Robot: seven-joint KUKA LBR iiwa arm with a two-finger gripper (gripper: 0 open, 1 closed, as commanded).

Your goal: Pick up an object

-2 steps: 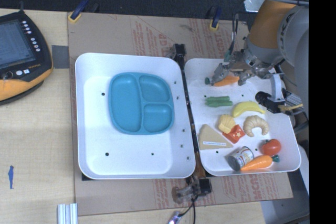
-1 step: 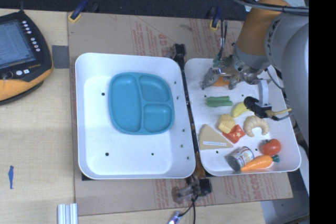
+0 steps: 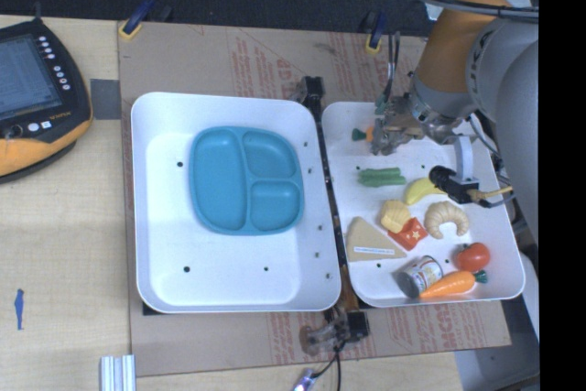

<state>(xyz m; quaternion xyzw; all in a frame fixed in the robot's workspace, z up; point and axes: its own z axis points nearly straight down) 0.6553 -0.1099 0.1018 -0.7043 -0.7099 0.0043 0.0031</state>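
Two shallow white bins sit side by side; I see a blue divided plastic plate (image 3: 245,179) in the left bin (image 3: 156,197). My gripper (image 3: 392,135) hangs over the right bin's (image 3: 343,151) far corner, above a small orange-and-green toy (image 3: 363,134). Jaw state: cannot tell.

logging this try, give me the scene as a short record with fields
left bin: shallow white bin holding a blue divided plastic plate
right bin: shallow white bin with toy foods
foods: green bean pod, cheese wedge, croissant, tomato, carrot
gripper: two-finger gripper low over the right bin's far end
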